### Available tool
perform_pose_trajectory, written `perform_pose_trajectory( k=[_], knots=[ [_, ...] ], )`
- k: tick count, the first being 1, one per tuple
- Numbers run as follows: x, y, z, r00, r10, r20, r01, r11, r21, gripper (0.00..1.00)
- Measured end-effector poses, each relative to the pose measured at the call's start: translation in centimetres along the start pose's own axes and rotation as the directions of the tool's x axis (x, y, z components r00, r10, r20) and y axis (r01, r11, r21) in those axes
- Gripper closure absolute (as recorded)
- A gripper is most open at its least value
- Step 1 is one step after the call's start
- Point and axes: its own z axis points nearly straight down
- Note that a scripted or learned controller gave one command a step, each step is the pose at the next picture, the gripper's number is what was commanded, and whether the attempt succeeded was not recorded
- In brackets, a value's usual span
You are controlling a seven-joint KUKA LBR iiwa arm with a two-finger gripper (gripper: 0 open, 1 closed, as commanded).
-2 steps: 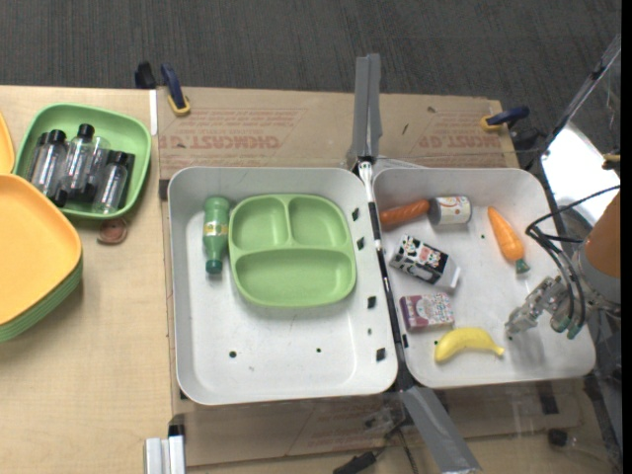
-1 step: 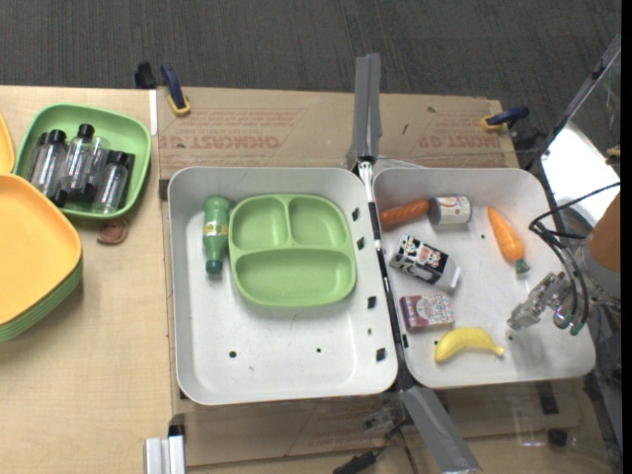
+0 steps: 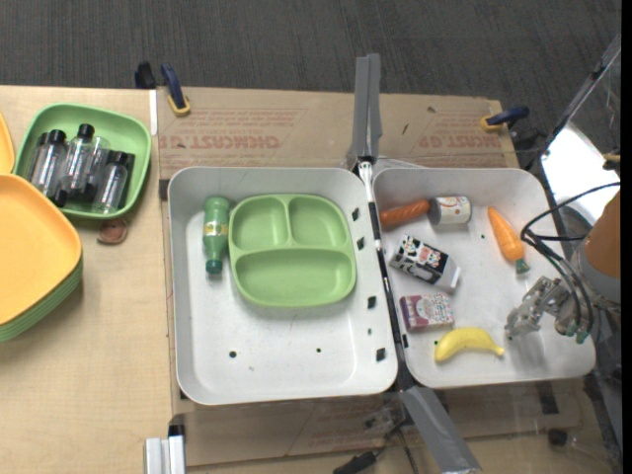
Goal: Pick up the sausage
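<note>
Clearly the pick has not begun: the reddish-orange, finger-shaped sausage [image 3: 405, 213] lies untouched at about 11 o'clock in the right shallow white bin [image 3: 563, 368], touching the small white cylindrical can [image 3: 449, 210]. The metal 2-finger gripper [image 3: 533, 309] sits well apart at about 4 o'clock, near the yellow banana [image 3: 468, 344], grasping nothing; its fingers seem spread, though the view is poor. Reaching, closing and lifting all remain.

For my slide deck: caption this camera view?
Gripper hovers near banana; sausage lies across the right bin.
</note>
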Motion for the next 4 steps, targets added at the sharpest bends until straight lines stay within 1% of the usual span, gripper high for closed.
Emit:
perform_pose_trajectory(
  k=[1,2,3,4],
  knots=[
    [0.0,0.0,0.0,0.948,-0.317,0.001,0.317,0.948,0.0,1.0],
    [-10.7,6.9,-2.5,0.754,-0.656,0.007,0.656,0.755,0.001,1.0],
    [-6.1,3.9,0.0,0.646,-0.764,0.002,0.764,0.646,0.0,1.0],
    [-3.9,2.6,0.0,0.506,-0.863,0.002,0.863,0.506,0.0,1.0]
  ],
)
